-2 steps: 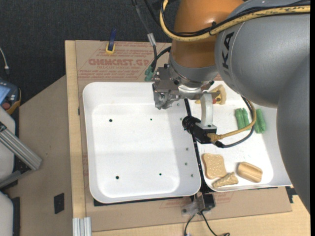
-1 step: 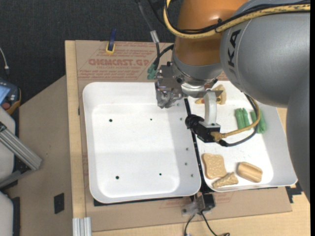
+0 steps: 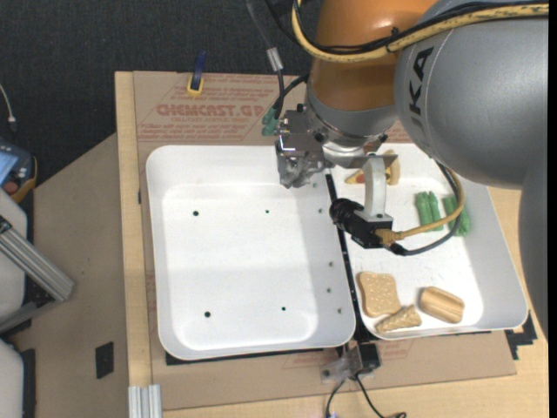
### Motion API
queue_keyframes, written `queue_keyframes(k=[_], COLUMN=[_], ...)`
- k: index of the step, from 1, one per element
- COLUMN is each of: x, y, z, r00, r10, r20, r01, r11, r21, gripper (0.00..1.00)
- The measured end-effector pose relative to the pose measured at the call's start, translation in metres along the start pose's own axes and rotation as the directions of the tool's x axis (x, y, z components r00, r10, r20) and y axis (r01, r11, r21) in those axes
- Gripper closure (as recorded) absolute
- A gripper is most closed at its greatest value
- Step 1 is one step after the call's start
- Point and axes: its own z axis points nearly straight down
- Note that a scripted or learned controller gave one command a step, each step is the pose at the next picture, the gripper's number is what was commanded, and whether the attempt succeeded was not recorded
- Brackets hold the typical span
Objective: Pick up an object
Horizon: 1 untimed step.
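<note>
The grey KUKA arm (image 3: 470,68), with its glossy orange band (image 3: 365,16), looms closest to the lens and covers much of the upper right. Below it the gripper (image 3: 300,168) hangs at the top edge of the left bin (image 3: 174,233), by the divide between the 2 bins; whether it is spread or closed I cannot tell, and nothing is visibly held. A black cable fitting (image 3: 361,225) trails from the wrist over the right bin (image 3: 496,268). All candidates lie in that right bin: a square toast slice (image 3: 379,293) with a grainy tan face, a smaller crust-like wedge (image 3: 399,320) touching its lower edge, a smooth rounded bread roll (image 3: 441,304) just beside them, ribbed green pods (image 3: 431,209) near the yellow cable, and a pale piece (image 3: 383,171) partly hidden under the wrist. To do this step well, the arm should shift right over 1 isolated item; the roll looks the safest choice, being rounded, thick and apart from walls, whereas the flat toast offers little edge to pinch.
</note>
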Motion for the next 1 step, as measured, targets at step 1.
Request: queue_keyframes(k=[1], x=[0.0005], y=[0.0003], z=[-0.0099], r00=[1.0], r10=[-0.001], r20=[0.001], r01=[0.001], r11=[1.0], r21=[-0.001], gripper=[1.0])
